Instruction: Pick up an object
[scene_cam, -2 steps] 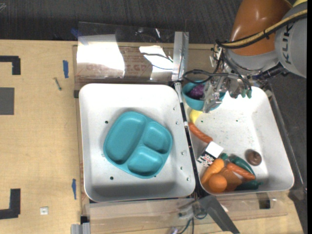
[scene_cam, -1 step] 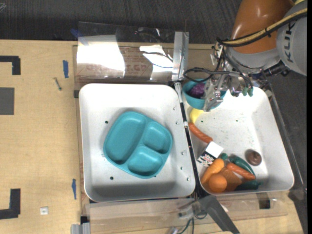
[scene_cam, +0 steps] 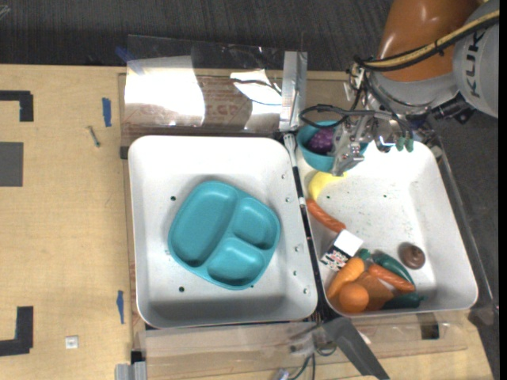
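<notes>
The gripper (scene_cam: pixel 348 158) hung over the far left corner of the right bin (scene_cam: pixel 428 291), just above a yellow object (scene_cam: pixel 323 185) beside a teal cup (scene_cam: pixel 314 150); its opening could not be judged. The step appeared to be the descent toward a pick. The next move likely called for closing on the yellow object and lifting clear.

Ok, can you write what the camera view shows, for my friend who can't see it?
A grey robot arm's gripper hangs over the far corner of the right white bin, beside a small teal cup holding a purple thing. That bin also holds a yellow ball, orange toy food and a small brown disc; the left white bin holds a teal divided plastic tray.
</notes>
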Available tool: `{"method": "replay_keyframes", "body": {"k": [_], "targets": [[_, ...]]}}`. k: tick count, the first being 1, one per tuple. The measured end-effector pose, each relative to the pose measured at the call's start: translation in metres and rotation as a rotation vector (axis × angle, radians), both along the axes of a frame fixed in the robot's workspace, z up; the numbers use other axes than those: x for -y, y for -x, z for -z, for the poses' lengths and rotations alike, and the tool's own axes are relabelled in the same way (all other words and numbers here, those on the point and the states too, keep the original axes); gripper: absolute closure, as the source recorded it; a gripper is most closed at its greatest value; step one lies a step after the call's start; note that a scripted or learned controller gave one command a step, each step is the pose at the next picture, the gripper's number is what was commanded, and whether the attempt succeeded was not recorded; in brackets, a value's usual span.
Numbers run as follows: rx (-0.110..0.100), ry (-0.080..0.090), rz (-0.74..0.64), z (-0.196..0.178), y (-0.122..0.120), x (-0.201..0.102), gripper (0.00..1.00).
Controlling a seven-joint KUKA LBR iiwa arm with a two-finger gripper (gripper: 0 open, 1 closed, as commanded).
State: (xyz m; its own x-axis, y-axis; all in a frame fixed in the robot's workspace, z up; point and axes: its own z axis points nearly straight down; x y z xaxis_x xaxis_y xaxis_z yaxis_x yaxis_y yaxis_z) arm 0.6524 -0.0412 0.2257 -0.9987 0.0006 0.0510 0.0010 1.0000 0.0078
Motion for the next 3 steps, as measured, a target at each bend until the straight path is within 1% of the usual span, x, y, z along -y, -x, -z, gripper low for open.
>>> {"method": "replay_keyframes", "body": {"k": [3], "targets": [[0.024, 0.000, -0.003, -0.033, -0.005, -0.002, 1.00]]}}
